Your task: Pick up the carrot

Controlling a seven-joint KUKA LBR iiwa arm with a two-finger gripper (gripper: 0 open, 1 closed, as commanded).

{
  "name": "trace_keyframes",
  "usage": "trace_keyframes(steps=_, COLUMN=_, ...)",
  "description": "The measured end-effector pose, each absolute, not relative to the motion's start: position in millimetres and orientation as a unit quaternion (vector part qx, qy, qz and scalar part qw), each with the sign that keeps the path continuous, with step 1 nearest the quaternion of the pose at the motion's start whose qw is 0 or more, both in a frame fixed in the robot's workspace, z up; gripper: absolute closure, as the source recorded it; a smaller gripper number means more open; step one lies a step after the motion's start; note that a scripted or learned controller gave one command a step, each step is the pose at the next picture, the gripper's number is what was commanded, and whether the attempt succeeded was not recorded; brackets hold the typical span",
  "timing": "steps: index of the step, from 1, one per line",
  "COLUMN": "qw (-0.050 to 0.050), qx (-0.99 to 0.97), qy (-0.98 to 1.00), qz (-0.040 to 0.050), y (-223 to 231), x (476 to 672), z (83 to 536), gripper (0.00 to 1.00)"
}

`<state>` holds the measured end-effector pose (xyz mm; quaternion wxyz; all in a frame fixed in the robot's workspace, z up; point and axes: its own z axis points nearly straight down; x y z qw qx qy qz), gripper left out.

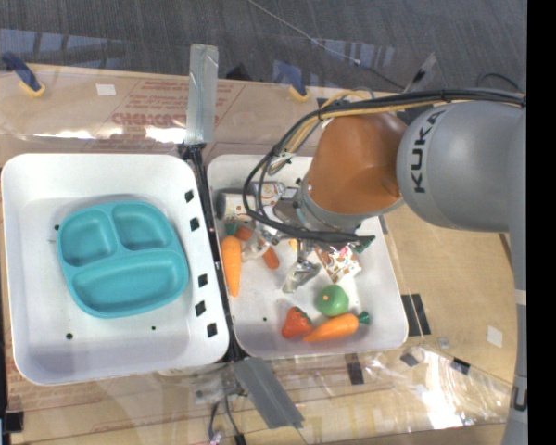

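Right bin (389, 318), contents: we list one carrot (232, 263) lying lengthwise along the left wall, just beside the divider; a second, shorter carrot (334, 328) near the front edge, touching a red strawberry-like piece (296, 322); a green round fruit (332, 299) just behind these; a small orange piece (271, 258) near the middle. Left bin (18, 276), contents: one teal compartment plate (122, 257). The end effector (304, 274) hangs over the middle of the right bin, between the two carrots; we see nothing gripped, and we cannot tell its opening. We judge the pick not yet made: both carrots rest in the bin, so approach, closure and lift remain.
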<state>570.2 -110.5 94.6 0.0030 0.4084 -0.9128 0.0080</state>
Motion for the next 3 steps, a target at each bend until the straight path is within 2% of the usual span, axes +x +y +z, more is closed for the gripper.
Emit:
trace_keyframes(steps=1, qw=0.0, qx=0.374, qy=-0.927, qz=0.0057, y=-108.2, x=490.3, z=93.9, gripper=0.0)
trace_keyframes(steps=2, qw=-0.001, qx=0.183, qy=-0.983, qz=0.0, y=-131.6, x=529.9, z=104.0, gripper=0.0)
trace_keyframes(steps=3, qw=-0.004, qx=0.256, qy=-0.967, qz=0.0063, y=-111.3, x=505.4, z=94.2, gripper=0.0)
